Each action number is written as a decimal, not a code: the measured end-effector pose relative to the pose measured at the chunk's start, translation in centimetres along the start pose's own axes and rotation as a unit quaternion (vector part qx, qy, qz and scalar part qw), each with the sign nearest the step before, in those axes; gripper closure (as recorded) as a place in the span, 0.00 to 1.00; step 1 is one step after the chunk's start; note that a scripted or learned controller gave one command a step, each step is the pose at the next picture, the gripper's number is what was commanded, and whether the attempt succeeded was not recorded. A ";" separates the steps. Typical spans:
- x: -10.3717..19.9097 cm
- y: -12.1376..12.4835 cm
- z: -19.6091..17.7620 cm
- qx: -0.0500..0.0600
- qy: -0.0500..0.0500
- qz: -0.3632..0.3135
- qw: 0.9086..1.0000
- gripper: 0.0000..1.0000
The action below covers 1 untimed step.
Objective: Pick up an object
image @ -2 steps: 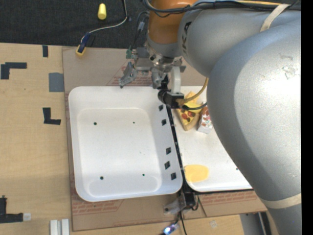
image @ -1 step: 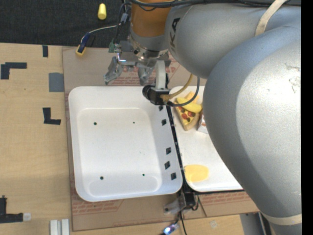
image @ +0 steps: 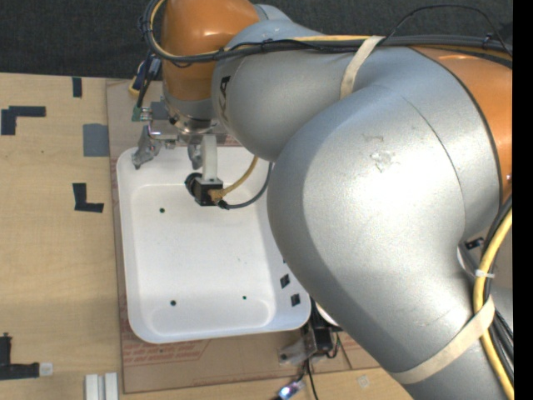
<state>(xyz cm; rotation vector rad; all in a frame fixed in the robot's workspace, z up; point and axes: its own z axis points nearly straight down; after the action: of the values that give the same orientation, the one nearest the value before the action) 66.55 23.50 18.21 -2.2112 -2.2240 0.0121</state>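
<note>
Nearest the camera is my bulky grey arm link (image: 391, 207), covering the right half of the view and whatever lies under it. At the bottom is a light wooden bench top (image: 50, 265) with a brown cardboard sheet (image: 166, 352) under a shallow white plastic bin (image: 200, 327). The bin floor carries a few tiny dark specks (image: 173, 302), too small to tell what they are. Two small black bits (image: 289, 290) sit at its right rim.

Farther back, my metal two-finger gripper (image: 176, 152) hangs over the bin's far left corner, below the orange wrist band (image: 196, 27). A small black unit with a yellow cable (image: 204, 190) sits just beneath it. I can't tell how far the gripper is open, and I see nothing held in it.

Progress: I judge the pick as not done, with the grasp and the lift both left. I can't tell where an object to pick lies; it may be hidden under my arm.

Black L-shaped tape marks (image: 83, 198) and a grey square patch (image: 96, 138) lie on the bench to the left. Dark carpet-like floor (image: 67, 23) runs beyond the far edge.
</note>
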 end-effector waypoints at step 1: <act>-0.2 0.1 -23.2 -0.013 0.003 0.001 1.000 0.00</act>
<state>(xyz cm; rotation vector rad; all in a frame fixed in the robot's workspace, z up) 66.89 23.36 41.39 -2.2225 -2.2309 -0.0240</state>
